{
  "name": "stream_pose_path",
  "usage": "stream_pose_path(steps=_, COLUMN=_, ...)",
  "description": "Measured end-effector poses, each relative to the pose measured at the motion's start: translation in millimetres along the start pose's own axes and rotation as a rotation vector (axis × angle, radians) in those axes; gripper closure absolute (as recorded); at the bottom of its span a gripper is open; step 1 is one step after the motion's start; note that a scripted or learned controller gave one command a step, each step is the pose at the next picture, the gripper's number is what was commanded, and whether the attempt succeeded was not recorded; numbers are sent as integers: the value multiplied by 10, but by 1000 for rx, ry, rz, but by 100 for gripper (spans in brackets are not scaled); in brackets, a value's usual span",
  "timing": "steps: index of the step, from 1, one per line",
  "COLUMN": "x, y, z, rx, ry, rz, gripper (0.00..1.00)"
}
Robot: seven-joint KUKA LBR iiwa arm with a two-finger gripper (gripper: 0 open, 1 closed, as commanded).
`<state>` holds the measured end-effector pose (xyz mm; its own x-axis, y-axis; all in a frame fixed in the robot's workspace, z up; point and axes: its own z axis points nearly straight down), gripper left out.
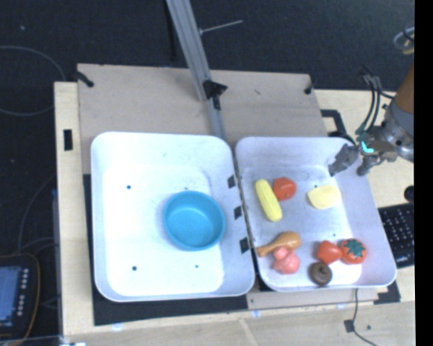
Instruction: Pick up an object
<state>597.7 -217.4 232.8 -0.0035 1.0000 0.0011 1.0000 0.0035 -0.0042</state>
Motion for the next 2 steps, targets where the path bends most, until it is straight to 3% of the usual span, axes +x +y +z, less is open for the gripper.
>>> stream_pose_path(steps=1, x=-3, y=16, z=-41, rx=-8, ry=-2, rz=-1, gripper=0)
stream_pose_path(steps=2, x=-59, y=-41, z=570, rx=-2, ry=-5, rz=4, gripper=0)
